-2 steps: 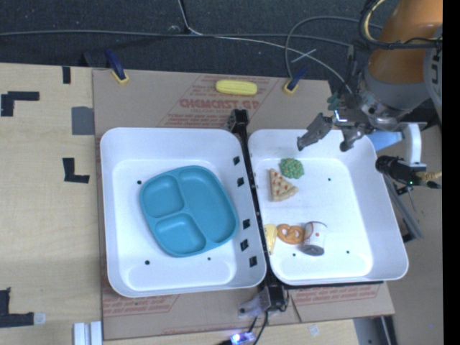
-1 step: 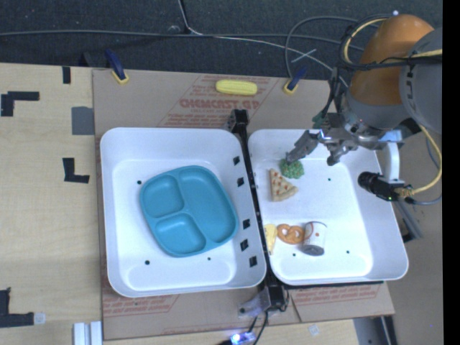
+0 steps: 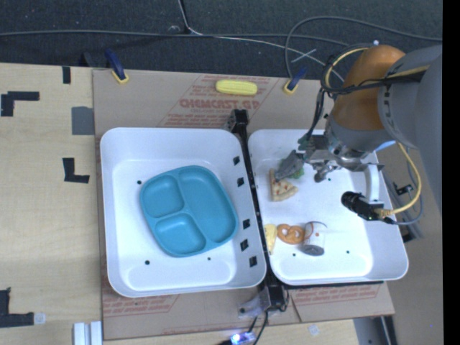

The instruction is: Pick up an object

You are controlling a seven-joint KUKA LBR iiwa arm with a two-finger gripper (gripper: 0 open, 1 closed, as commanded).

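White bins: two shallow trays sit side by side on the bench, the left bin point(image 3: 115, 192) and the right bin point(image 3: 374, 264), split by a black divider, so a pick from one can be dropped in the other.
Arm: grey, with its orange band point(image 3: 366, 85) high on the right, it reaches in over the right bin, wrist tipped down toward that bin's upper left part.
Blue plate: a three-compartment tray point(image 3: 188, 210) lies flat in the left bin, well apart from the arm and likely not the target.
Gripper point(image 3: 291, 167): it hangs low just above the pizza slice, dark tips pointing at it, a pose that looks like lining up for a grasp.
Fingers: how far apart they stand cannot be told, and nothing is seen between them.
Pizza slice point(image 3: 282, 188): a toy wedge on the right bin's floor near the divider, just beside the tips; contact is unclear.
Pretzel point(image 3: 290, 233): lower in the same bin, beside a small grey-and-clear object point(image 3: 313, 239).
Yellow item point(image 3: 236, 87): on the cardboard beyond the bins.
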